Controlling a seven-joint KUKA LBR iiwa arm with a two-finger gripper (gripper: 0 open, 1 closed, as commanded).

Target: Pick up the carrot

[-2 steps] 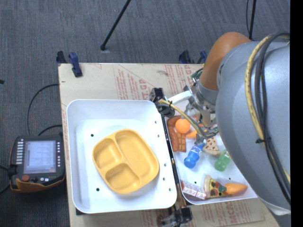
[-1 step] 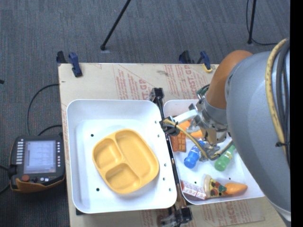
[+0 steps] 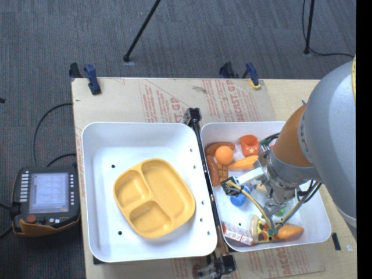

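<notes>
In the right bin, an orange tapered piece that looks like the carrot lies near the middle, pointing left. A second orange elongated piece lies by the front wall, with a bit of green beside it; I cannot tell which of the two is the carrot. My gripper hangs low over the bin between the two pieces, and the wrist and cables hide what is under it.
The right bin also holds an orange ball, a brown sausage, an orange cup, a blue piece and a red-and-white carton. A yellow divided plate lies in the left bin.
</notes>
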